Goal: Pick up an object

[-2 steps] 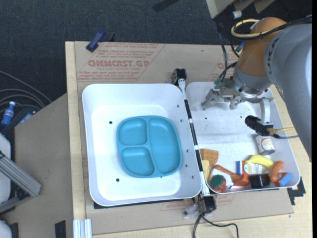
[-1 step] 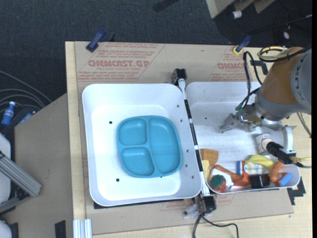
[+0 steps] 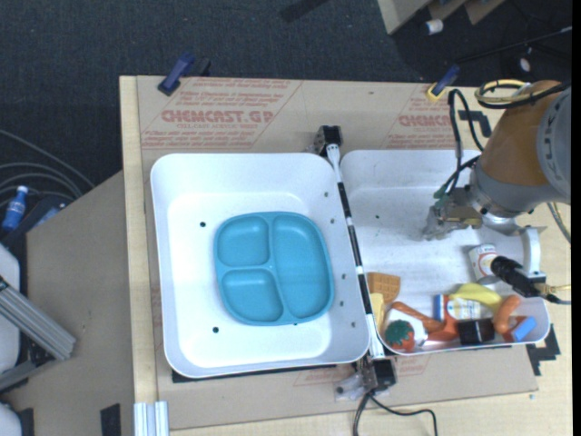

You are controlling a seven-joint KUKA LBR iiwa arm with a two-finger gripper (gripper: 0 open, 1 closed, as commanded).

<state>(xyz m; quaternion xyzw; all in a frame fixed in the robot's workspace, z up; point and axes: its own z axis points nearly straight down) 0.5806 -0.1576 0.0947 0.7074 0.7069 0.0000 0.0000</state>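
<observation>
While the claw point(image 3: 443, 223) hangs low over bare floor in the right bin point(image 3: 399, 175), the blue 3-compartment plate point(image 3: 272, 268) lies well to its left in the left bin point(image 3: 172, 243), and the toy pile point(image 3: 454, 321) sits near, below it. I cannot tell its opening; nothing shows in it. I judge it should centre over 1 toy, such as the yellow banana point(image 3: 478, 293), before closing. Arm enters from the right, wrist bent downward.

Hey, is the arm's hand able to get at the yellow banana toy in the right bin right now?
Probably yes. The banana toy lies on top of the pile, uncovered, and the hand hovers nearby in the same bin.
</observation>
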